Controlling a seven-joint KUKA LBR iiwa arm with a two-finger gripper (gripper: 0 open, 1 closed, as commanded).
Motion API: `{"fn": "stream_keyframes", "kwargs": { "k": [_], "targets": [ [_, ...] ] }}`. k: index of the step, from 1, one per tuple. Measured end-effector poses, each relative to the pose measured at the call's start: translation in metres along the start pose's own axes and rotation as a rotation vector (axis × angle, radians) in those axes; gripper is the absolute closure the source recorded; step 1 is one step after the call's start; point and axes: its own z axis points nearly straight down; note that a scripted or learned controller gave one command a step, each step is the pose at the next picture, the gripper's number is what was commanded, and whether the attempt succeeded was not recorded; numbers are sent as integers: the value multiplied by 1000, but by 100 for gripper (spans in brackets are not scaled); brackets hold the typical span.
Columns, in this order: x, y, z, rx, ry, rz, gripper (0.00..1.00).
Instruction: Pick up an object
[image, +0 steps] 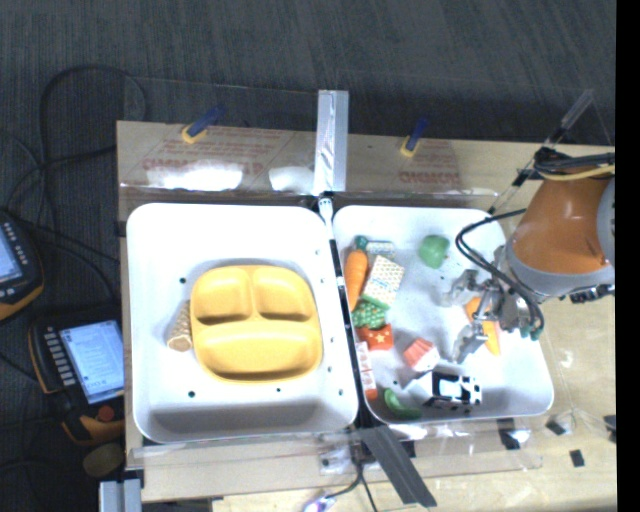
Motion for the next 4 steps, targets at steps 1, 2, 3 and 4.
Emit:
{"fn": "stream_keyframes", "kwargs": {
  "k": [1, 2, 3, 4],
  "targets": [
    [-1, 0, -9, 2, -2, -1, 100],
    [-1, 0, -9, 2, -2, -1, 0],
    [-22, 35, 12, -4, 9, 93, 0],
    [28, -6, 10, -6, 1, 283, 0]
  ]
}}
